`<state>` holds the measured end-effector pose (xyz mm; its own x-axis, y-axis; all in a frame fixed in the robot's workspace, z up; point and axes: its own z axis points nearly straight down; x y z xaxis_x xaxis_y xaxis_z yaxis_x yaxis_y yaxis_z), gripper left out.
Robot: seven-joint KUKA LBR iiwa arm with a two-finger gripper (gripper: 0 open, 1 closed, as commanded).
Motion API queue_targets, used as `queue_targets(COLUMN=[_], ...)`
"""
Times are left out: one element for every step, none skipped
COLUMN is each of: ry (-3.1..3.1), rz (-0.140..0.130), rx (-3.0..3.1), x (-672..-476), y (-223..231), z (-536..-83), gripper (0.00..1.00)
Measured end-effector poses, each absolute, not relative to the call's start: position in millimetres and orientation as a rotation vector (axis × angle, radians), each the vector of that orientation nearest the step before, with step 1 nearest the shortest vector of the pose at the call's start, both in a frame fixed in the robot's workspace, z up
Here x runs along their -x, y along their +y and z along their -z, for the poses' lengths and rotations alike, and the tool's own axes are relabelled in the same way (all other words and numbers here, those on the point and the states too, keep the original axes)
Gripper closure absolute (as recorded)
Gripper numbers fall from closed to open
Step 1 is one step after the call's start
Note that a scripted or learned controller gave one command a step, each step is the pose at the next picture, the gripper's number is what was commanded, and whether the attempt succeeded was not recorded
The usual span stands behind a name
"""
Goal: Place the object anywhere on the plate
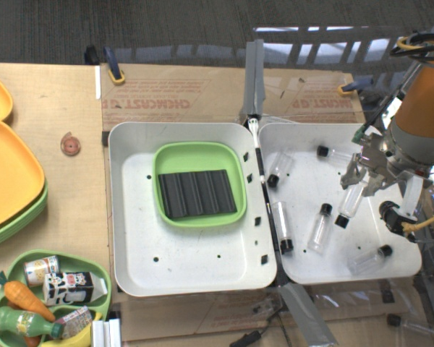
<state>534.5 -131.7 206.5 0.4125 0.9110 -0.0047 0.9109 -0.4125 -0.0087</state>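
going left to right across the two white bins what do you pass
Green plate holding a dark ridged block → divider tube → tube → gripper over a tube → corner tube

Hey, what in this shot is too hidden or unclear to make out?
- Gripper, camera view: whether it grips the tube below it; the wrist hardware crowds it.
- Clear tubes in the right bin: contents too small to tell.
- Orange plates: cut off by the left edge.
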Motion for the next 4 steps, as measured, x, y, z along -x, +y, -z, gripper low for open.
queue_targets(ry=[-1.700,-1.496,-1.494,-1.075], rz=[-0.013,-0.013,-0.013,-0.015], rx=[2.637,2.757,2.759,2.950], x=[-534.5,-507.6,-501.4,-517.2], y=[-131.8,-151.0,-70.8,-110.1], z=[-206.5,-184.9,-188.0,-219.4], gripper=[0.00,0.00,0.00,0.00])
